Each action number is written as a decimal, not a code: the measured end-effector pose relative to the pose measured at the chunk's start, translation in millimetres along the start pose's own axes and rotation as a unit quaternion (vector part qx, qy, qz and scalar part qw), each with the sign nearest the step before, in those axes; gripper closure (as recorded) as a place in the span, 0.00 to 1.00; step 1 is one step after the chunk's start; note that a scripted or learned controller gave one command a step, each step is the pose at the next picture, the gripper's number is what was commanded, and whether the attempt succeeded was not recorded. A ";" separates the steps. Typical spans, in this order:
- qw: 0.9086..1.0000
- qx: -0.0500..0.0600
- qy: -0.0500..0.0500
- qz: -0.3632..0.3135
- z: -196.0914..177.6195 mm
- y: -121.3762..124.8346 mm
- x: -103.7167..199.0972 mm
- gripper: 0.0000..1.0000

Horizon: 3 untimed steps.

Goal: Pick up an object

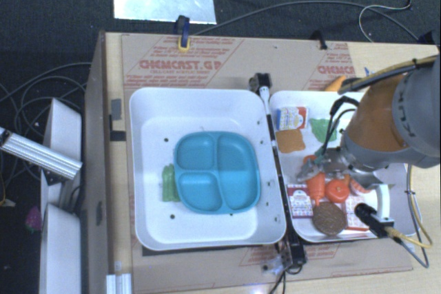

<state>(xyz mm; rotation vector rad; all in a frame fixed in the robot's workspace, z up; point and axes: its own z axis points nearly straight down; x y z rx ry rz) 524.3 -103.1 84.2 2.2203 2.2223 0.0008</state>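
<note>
The right bin (pixel 282 101) holds several small items. A white carton with a red label (pixel 291 118) lies at its back. A brown toast-like slab (pixel 290 141) and a green piece (pixel 320 127) sit just in front of it. My gripper (pixel 318 165) hangs low over the middle of this bin, right above an orange carrot-like piece (pixel 315 186) and a red tomato-like ball (pixel 338 190). A round brown disc (pixel 329 218) and a red-and-white packet (pixel 299 202) lie near the front edge. The arm hides the bin's right part.
The left bin (pixel 148 120) carries a blue divided plate (pixel 217 172) with a green object (pixel 169 184) at its left side. A black clamp (pixel 261 85) sits between the bins at the back. Cables trail along the bench's far and right edges.
</note>
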 end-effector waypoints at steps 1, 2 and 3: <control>1.000 0.000 0.000 0.000 -0.1 -29.7 0.6 0.00; 1.000 -0.002 0.001 -0.001 -11.0 -28.1 1.3 1.00; 1.000 -0.001 0.000 -0.001 -100.7 33.7 47.3 1.00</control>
